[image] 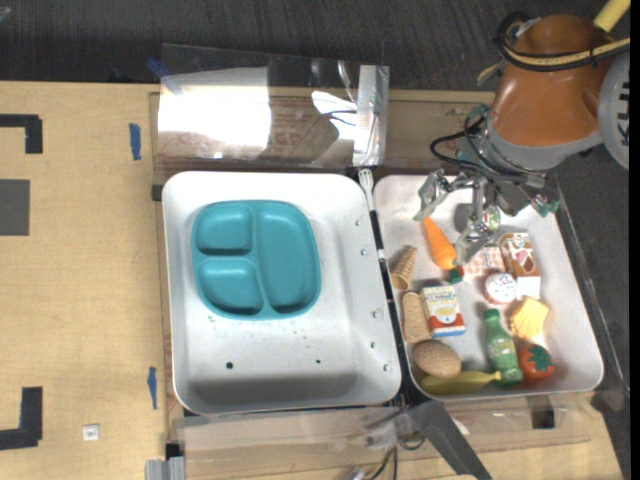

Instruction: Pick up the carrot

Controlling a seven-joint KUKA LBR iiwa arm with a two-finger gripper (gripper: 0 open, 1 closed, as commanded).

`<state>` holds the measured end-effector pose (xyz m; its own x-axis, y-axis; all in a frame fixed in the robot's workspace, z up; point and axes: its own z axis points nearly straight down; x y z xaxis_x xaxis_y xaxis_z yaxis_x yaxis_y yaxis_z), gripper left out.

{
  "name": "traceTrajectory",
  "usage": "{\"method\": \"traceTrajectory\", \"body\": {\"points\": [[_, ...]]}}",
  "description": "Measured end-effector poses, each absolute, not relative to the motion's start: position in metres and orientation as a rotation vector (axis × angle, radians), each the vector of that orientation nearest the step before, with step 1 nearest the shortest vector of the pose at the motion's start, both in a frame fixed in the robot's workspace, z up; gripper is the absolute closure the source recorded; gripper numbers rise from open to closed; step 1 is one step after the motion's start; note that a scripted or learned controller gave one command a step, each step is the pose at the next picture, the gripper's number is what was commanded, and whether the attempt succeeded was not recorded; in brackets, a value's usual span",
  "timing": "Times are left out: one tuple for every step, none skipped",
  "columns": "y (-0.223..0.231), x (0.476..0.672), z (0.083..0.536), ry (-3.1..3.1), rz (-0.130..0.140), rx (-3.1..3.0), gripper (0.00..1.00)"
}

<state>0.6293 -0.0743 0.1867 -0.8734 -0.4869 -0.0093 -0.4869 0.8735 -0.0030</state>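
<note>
The carrot (pixel 438 243), orange with a green tip at its lower end, lies in the upper left part of the right bin (pixel 585 343). My gripper (pixel 456 208) hangs over the top of that bin, under the orange band of the arm (pixel 545 78). Its metal fingers (pixel 432 190) are spread apart, so it is open with nothing between them. The carrot's upper end sits just below the gap between the fingertips, apart from them.
The right bin is crowded: an ice cream cone (pixel 403 263), a juice box (pixel 442 311), a green bottle (pixel 497 343), cheese (pixel 530 318), a potato (pixel 437 359) and a banana (pixel 465 380). A teal divided plate (pixel 257 258) lies in the left bin (pixel 340 368).
</note>
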Motion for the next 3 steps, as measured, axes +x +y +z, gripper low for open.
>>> {"method": "traceTrajectory", "body": {"points": [[-0.113,0.601,0.099,3.05,0.005,-0.761,0.0],[-0.111,0.607,0.116,3.034,-0.001,-0.758,1.0],[-0.056,0.548,0.188,3.111,0.001,-0.383,1.0]]}}
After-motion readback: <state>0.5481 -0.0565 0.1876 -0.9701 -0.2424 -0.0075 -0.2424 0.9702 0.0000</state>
